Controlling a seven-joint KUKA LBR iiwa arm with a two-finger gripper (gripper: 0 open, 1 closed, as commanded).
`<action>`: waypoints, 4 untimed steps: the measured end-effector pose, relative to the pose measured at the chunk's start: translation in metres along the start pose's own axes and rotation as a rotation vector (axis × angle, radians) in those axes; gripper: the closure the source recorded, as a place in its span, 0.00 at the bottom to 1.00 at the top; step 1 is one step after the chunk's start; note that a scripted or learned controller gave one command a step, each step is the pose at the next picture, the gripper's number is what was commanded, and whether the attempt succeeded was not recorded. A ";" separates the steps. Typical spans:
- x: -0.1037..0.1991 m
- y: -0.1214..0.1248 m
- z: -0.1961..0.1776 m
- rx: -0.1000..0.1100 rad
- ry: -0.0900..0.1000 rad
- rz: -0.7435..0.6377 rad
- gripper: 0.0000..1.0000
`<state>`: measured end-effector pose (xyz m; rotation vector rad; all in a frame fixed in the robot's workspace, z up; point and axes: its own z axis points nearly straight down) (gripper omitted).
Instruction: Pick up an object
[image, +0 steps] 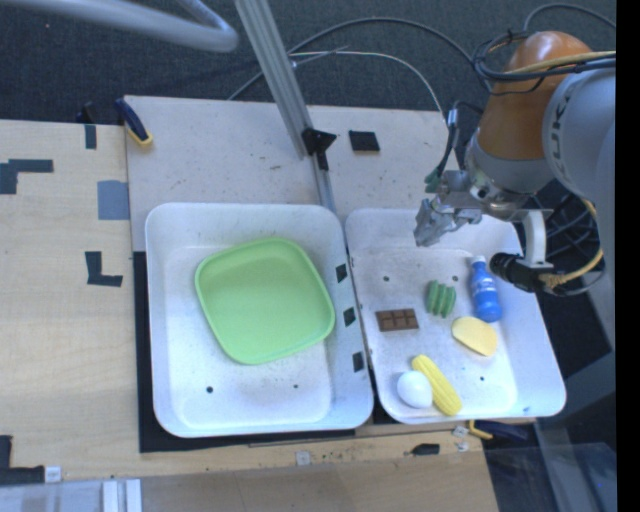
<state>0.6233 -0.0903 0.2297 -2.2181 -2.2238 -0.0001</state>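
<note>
Grey and orange arm is hanging over the far end of the right bin (530, 400) on my feed, reaching in from the right side. The gripper (432, 228) sits above the bare white floor near the bin's back-left corner. Honestly I can't tell how it's set from this angle, it's just a dark grey blob to me, and I don't see anything caught in it or touching it.

All the pickable stuff is toward the near side of the gripper, in the same bin:
- green ridged piece (440, 298), the closest thing, just below the gripper and a bit right
- blue bottle (485, 292) with a white cap, right next to the green one on its right side
- brown chocolate bar (397, 320), lying flat, nearer me and slightly left of the gripper
- yellow wedge-shaped thing (476, 336), just under the bottle
- corn cob (437, 384) lying at a slant close to the front edge, with a white egg (412, 388) touching its left side

So everything's apart from the gripper, nothing lifted.

Left bin (170, 400) has a green plate (264, 298) lying flat in it, slightly rotated, well away from the arm.
</note>
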 end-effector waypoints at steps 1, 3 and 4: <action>0.047 -0.012 -0.005 -0.001 0.001 -0.002 1.00; 0.143 -0.060 -0.002 0.000 0.000 -0.002 1.00; 0.191 -0.087 -0.010 0.000 0.001 -0.002 1.00</action>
